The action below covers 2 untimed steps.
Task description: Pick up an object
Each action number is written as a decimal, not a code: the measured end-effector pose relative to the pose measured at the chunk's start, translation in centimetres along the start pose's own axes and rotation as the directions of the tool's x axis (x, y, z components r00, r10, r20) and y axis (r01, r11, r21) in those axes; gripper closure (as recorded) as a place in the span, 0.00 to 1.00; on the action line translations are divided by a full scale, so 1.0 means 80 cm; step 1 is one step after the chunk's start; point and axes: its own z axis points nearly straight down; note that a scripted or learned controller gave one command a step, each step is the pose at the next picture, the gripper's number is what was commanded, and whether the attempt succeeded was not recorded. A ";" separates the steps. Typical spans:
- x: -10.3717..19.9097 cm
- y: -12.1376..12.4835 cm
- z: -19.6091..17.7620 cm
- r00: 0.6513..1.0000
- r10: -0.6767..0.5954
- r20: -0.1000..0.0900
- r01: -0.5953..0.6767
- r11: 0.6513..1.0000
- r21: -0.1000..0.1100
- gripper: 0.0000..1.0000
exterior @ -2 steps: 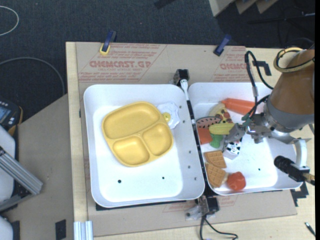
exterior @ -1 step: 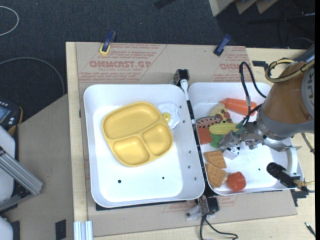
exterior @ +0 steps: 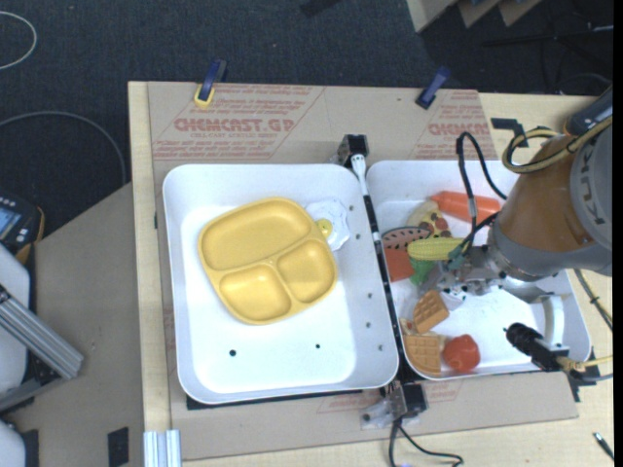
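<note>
The arm (exterior: 545,212) reaches in from three o'clock and bends down into the right bin (exterior: 574,334), where the gripper (exterior: 456,278) sits low among a heap of toy food near that bin's middle; whether it grips anything cannot be told from this angle. Touching it at twelve o'clock lies a corn cob (exterior: 433,249), with a carrot (exterior: 465,203) farther out toward one o'clock. A cracker (exterior: 429,311) lies just beside it at seven o'clock, a waffle (exterior: 422,352) beyond that, and a tomato (exterior: 461,353) at six o'clock. In the left bin (exterior: 195,358) a yellow divided plate (exterior: 268,259) rests above centre, with a fried egg (exterior: 329,224) touching its two o'clock edge.
</note>
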 end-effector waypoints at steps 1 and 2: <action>-0.001 -0.001 -0.013 1.000 0.002 0.002 -0.002 1.000 0.000 1.00; -0.001 -0.006 -0.091 1.000 -0.001 0.003 0.001 1.000 -0.001 1.00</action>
